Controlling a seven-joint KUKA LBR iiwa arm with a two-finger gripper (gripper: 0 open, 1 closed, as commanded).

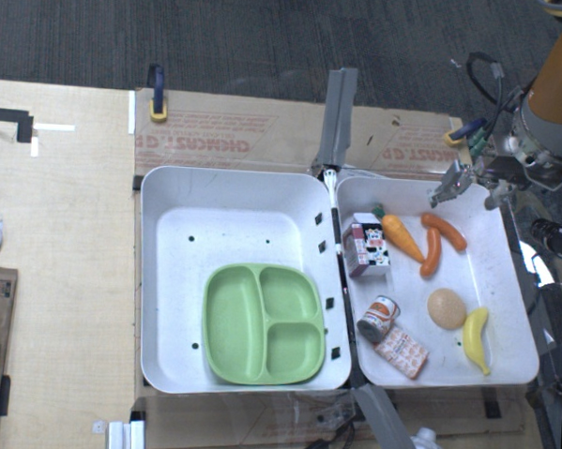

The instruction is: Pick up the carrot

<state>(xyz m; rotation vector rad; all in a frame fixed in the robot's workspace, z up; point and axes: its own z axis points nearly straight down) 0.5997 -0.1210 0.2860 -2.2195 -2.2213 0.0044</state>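
Camera view from above takes in two white bins side by side on the bench. At the upper right, the gripper (pixel 455 184) hangs over the back edge of the right bin (pixel 508 372), above bare white floor and well apart from every object; whether it is wide or narrow cannot be told from this angle, and nothing is visible in its grasp.

Down in the right bin, the carrot (pixel 402 237) lies on a slant in the upper middle, its green end pointing up and left. It sits just beside a small printed carton (pixel 366 248) on its left. To its right lie two orange-red sausages (pixel 437 241), one angled across the top, the other hanging down below it. Further down are a beige egg (pixel 447 308), a yellow banana (pixel 476 338) near the right wall, a small tin (pixel 379 317) lying tipped, and a flat red-and-white packet (pixel 403 353) just below the tin.

In the left bin (pixel 168 222) rests a green divided plate (pixel 263 324), toward the front.
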